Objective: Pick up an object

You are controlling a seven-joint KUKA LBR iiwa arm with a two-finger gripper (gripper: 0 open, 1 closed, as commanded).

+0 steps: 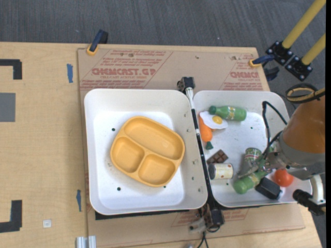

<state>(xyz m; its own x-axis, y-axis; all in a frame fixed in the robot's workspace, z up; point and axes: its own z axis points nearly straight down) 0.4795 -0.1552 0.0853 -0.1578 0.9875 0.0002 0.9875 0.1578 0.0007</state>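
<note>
Nearest the camera, along the front edge of the right bin (279,103), lie a black block (268,189) and an orange-red round piece (283,177) just beside it, the latter tucked against the arm. A green bottle-shaped toy (247,182) lies tilted just left of the black block, its upper end meeting the gripper (262,161). The gripper is low in the bin, down among the clutter, against a small metallic can (252,156); whether it has hold of the can or of anything else cannot be told from this angle, and its opening is hidden by the wrist. Left of that, a cream-coloured cylinder (223,171) lies on its side, with a brown chocolate-bar piece (216,156) touching its upper edge. Farther back, by the divider, an orange carrot-like piece (206,133) sits near a small dark green bit (209,145). At the far end of the bin, a fried-egg toy (214,120) lies beside a green bottle with a yellow label (228,112), on its side. The arm (309,133), orange band showing, enters from the right over the bin's rim. In the left bin (98,138), a yellow three-compartment tray (147,150) sits near the middle, turned at an angle.
</note>
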